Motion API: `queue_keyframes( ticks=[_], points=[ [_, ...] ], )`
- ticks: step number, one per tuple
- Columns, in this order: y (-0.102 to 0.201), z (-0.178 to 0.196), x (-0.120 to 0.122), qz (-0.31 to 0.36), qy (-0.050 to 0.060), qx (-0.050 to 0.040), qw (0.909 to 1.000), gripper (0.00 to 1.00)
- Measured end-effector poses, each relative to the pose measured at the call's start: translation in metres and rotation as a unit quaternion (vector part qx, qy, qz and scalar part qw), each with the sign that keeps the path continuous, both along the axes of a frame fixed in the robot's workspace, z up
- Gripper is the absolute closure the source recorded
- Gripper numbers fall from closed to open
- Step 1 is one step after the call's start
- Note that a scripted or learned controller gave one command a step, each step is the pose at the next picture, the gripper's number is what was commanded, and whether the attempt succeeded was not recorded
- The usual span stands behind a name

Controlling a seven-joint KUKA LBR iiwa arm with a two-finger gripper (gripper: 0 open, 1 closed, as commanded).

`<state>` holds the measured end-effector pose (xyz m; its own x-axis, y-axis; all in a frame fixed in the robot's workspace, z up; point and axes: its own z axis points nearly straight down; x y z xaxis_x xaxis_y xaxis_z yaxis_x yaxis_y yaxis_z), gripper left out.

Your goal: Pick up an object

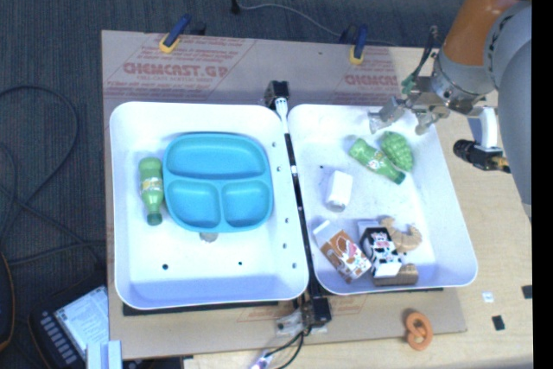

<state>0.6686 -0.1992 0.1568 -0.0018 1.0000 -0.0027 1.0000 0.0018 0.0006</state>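
Observation:
My gripper point(403, 117) hangs over the back of the right bin point(449, 186), its fingers spread open with nothing between them. Just below it lie a knobbly green toy point(399, 149) and a green packet point(374, 158), side by side. A white cylinder point(338, 188) rests near the bin's middle. At the front of that bin sit a brown carton point(346, 256), a black-and-white toy point(379, 244), a tan pretzel shape point(405, 236) and a brown block point(396, 275).
The left bin point(130, 264) holds a blue divided tray point(218, 181) and a green bottle point(151, 189) beside it. An orange pretzel shape point(418, 329) lies on the bench in front of the right bin. Clamps point(357, 47) hold the cardboard at the back.

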Motion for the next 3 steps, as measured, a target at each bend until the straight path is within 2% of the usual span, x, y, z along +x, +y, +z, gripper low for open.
queue_keyframes(
  ticks=[1,2,3],
  points=[
    [0.014,-0.071,-0.120,-0.001,0.000,0.0011,1.0000,0.00],
    [0.057,-0.069,-0.154,-0.002,-0.005,-0.0008,1.0000,0.00],
    [0.056,-0.059,-0.153,-0.002,-0.006,-0.0022,1.0000,1.00]
  ],
)
